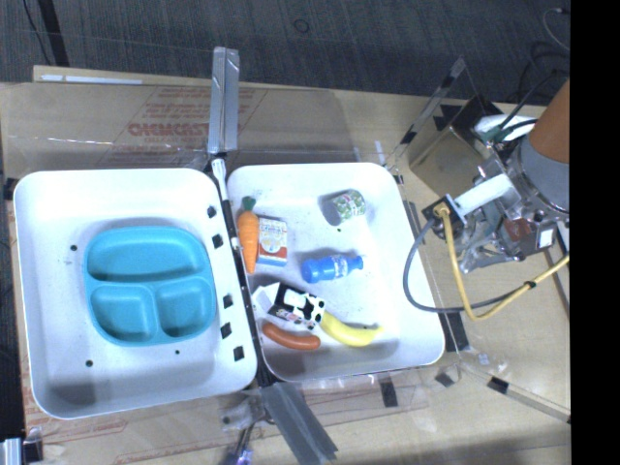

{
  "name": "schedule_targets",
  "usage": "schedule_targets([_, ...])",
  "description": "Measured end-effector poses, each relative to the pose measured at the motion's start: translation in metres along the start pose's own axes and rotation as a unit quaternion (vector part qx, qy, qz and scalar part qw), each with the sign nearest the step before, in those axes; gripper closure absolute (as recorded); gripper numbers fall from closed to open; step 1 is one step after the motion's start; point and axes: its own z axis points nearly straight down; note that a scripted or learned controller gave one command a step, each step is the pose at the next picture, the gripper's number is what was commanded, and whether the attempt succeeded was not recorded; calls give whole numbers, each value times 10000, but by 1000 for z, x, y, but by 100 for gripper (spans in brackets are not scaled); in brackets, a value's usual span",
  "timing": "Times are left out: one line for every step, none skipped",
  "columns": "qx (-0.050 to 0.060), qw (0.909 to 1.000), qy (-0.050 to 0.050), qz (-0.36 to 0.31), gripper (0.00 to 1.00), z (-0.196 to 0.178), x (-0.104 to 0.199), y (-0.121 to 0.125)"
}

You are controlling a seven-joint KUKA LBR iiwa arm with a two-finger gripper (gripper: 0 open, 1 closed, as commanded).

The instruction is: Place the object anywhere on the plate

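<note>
Claw (pixel 484 245) hangs beside right bin (pixel 412 250), apart from plate (pixel 150 284).

Arm (pixel 542 163) at right, end effector (pixel 484 245) lowered

Blue plate (pixel 150 294) (carrot (pixel 248 241) orange)

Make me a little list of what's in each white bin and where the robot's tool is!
left bin: blue plate with three sections
right bin: carrot, small box, blue bottle, can, cow-patterned toy, sausage, banana
tool: outside the bins, right of the right bin, above the bench
on the plate: no toys yet
</note>
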Motion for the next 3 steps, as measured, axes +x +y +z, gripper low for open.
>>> schedule_targets([1, 10000, -2, 2, 100, 64, -5, 26])
schedule_targets([-3, 10000, 6, 4, 100, 61, -5, 27])
schedule_targets([6, 10000, -3, -5, 100, 68, -5, 25])
